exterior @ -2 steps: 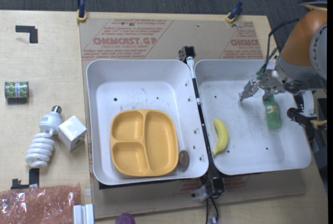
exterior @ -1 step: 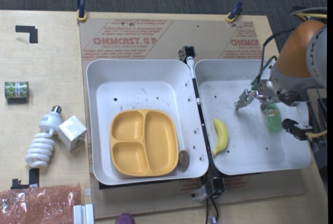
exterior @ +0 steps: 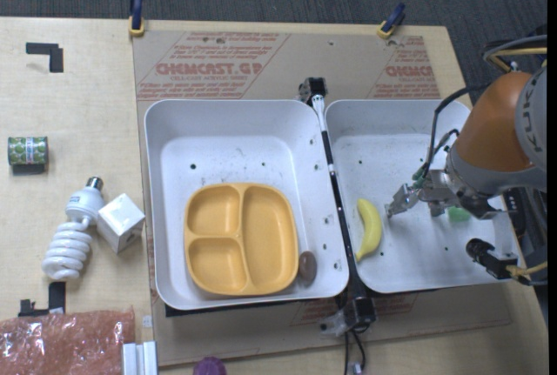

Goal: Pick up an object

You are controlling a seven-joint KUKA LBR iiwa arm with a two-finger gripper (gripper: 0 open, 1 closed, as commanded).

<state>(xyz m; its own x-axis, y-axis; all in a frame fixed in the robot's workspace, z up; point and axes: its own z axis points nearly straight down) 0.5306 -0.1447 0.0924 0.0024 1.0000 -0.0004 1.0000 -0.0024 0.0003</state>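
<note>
I'm looking down on a robotics lab bench: a protective sheet (exterior: 287, 60) printed "CHEMCAST" is held by blue clamps (exterior: 137, 12) at the upper edge of the frame, two white bins (exterior: 165, 138) sit mid-frame, and a spiral bulb (exterior: 71, 236) lies at lower left beside black corner markers (exterior: 45, 56).

banana (exterior: 370, 228) in rt bin (exterior: 409, 277), arm (exterior: 492, 125) nearby
</note>
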